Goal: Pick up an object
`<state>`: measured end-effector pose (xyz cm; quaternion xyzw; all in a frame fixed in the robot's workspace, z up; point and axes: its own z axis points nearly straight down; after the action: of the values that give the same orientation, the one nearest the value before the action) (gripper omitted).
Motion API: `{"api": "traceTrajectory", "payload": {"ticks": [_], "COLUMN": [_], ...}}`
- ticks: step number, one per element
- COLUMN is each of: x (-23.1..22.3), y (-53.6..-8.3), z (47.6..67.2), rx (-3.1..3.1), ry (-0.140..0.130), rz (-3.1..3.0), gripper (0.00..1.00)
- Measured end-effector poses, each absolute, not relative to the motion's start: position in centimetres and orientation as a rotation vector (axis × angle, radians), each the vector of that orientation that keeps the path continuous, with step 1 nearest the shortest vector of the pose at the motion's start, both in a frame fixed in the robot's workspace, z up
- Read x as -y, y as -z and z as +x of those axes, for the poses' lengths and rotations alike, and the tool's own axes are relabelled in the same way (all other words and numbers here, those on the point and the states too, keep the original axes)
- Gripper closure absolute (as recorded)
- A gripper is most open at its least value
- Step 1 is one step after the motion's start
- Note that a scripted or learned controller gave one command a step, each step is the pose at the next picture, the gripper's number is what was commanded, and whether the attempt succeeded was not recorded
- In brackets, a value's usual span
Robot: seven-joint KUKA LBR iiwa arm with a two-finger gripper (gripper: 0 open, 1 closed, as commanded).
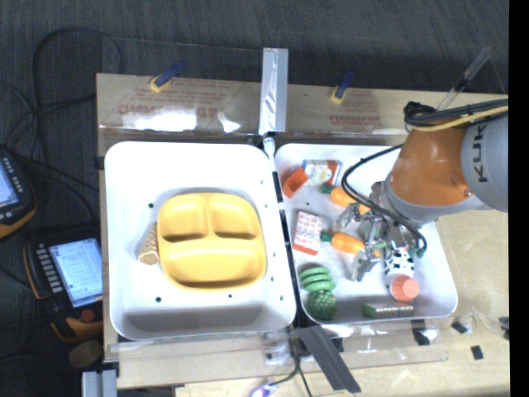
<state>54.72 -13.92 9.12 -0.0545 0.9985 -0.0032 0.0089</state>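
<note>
Leftmost, the left bin holds a yellow divided tray with an ice-cream cone toy touching the tray's left edge. Right of the tray, the right bin carries a green ridged toy, a toy carrot and a red-topped piece. Farther right of the tray, the gripper sits just beside the carrot; its grip state cannot be determined.

The tabletop is carrying two shallow white bins side by side, the left bin sitting toward its left edge and the right bin toward its right edge, their inner walls touching. A clear plastic sheet is lying along the far edge, pinned by a blue clip and a yellow clip. Small dark bits are lying near the near right corner.
</note>
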Motion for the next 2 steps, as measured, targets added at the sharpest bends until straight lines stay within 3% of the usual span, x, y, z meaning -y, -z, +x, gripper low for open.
{"api": "traceTrajectory", "payload": {"ticks": [2], "x": [10.91], "y": [-9.13], "z": [55.57], "rx": [-3.072], "ry": [0.019], "rz": [-0.578], "gripper": [0.0]}}
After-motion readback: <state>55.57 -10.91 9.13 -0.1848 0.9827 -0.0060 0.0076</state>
